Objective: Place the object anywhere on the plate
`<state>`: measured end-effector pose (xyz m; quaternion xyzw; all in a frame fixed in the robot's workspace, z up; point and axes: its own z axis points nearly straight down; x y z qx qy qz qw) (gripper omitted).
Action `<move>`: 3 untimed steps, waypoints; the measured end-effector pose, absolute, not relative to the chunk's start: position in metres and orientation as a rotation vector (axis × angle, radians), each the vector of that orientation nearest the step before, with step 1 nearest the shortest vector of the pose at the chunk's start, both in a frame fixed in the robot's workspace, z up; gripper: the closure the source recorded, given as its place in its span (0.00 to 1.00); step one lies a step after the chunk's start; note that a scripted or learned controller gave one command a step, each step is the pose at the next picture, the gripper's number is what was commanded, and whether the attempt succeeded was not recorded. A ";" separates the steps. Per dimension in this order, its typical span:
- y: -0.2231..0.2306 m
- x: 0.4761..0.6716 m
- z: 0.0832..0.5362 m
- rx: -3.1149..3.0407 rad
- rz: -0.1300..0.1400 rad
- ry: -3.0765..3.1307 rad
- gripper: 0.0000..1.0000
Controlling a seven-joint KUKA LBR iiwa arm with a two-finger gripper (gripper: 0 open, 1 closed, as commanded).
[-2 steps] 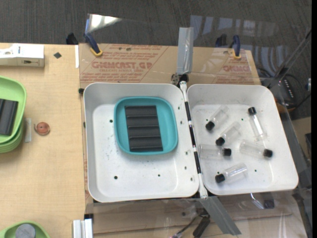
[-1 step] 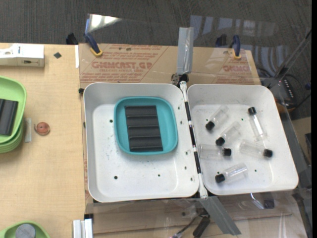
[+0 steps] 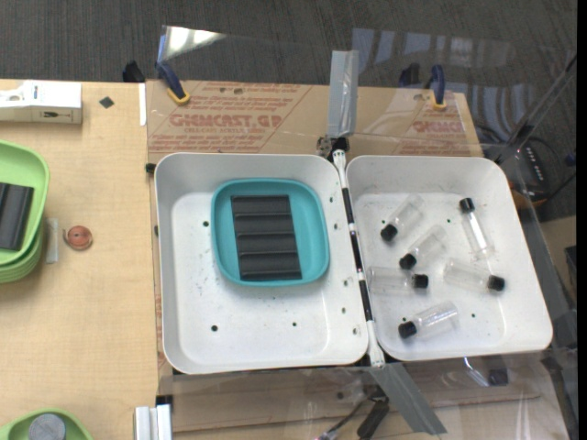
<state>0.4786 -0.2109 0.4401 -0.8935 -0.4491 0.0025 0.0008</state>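
A teal plate with a dark ribbed insert lies in the left white bin. The right white bin holds several clear plastic vials with black caps: one near the upper left, one upright-slanted at the upper right, one in the middle, one at the right, and one near the front. All vials lie flat on the bin floor, apart from the plate.
A green tray sits at the left edge of the wooden bench, with a small orange disc beside it. A white box lies at the back left. Cardboard lies behind the bins, held by clamps.
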 end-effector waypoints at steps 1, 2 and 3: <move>-0.216 0.478 0.364 -2.851 0.008 -1.316 0.00; -0.207 0.478 0.326 -2.900 0.008 -1.204 0.00; -0.211 0.502 0.399 -2.968 0.008 -1.028 0.00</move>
